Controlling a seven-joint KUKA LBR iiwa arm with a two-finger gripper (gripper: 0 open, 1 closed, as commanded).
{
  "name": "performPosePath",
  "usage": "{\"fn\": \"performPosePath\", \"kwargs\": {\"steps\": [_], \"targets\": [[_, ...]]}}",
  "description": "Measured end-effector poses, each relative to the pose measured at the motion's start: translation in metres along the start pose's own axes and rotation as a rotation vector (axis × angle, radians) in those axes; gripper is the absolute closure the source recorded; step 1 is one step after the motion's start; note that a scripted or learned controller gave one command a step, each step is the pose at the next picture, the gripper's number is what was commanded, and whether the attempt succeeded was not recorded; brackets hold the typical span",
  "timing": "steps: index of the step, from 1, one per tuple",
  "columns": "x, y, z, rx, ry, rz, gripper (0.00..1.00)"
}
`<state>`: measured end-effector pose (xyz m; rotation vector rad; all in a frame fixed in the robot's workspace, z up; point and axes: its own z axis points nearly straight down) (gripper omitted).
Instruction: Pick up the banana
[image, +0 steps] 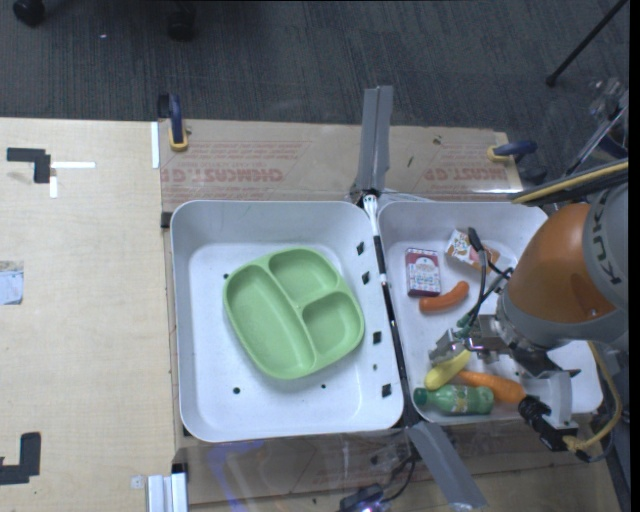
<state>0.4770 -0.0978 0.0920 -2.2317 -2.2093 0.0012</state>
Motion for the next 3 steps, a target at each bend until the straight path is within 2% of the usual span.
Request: {"fn": "performPosePath", "kwargs": {"steps": [1, 2, 3], "targets": [[0.001, 0.000, 0.000, -0.001, 0.000, 0.114, 0.00], [0.001, 0.001, -0.010, -0.002, 0.000, 0.116, 1.00], [0.056, 0.032, -0.100, -0.001, -0.001, -0.012, 1.00]]}}
